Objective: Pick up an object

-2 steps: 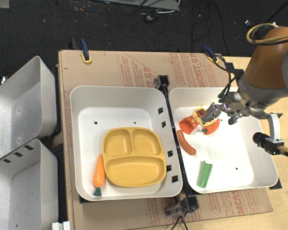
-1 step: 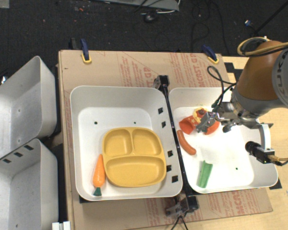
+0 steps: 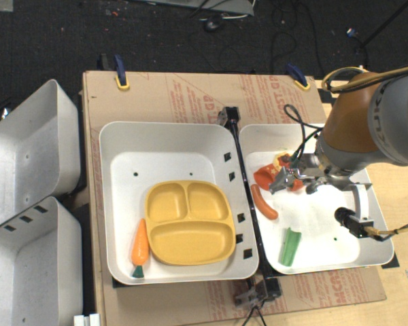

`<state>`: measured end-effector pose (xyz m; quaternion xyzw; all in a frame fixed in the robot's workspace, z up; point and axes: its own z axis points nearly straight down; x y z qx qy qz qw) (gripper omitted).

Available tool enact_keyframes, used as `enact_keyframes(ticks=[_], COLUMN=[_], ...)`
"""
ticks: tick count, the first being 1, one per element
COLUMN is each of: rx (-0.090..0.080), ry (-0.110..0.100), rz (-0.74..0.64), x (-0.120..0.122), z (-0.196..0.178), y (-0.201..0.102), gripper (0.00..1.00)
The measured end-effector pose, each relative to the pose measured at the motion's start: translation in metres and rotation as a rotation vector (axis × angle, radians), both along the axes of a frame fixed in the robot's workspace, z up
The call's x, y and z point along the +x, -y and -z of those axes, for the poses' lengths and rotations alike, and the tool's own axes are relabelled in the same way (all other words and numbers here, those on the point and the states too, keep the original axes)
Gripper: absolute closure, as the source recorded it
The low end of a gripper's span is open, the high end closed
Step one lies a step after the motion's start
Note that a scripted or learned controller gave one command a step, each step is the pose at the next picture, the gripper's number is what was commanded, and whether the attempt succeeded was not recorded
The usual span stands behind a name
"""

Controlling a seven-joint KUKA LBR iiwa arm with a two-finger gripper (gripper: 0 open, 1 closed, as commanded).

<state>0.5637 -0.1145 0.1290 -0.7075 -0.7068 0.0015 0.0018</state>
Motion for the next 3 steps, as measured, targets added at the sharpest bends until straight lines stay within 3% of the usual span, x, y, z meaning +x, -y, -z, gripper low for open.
enact_keyframes(ticks=[1, 2, 3], rx=[0.000, -0.001, -0.002], ry=[0.000, 0.005, 0.011], rz=[0.000, 0.002, -0.001], x=[-0.001, 0.000, -0.001], z=[0.039, 0.027, -0.035], y=[-0.001, 0.000, 0.003], gripper=[0.00, 1.00, 1.00])
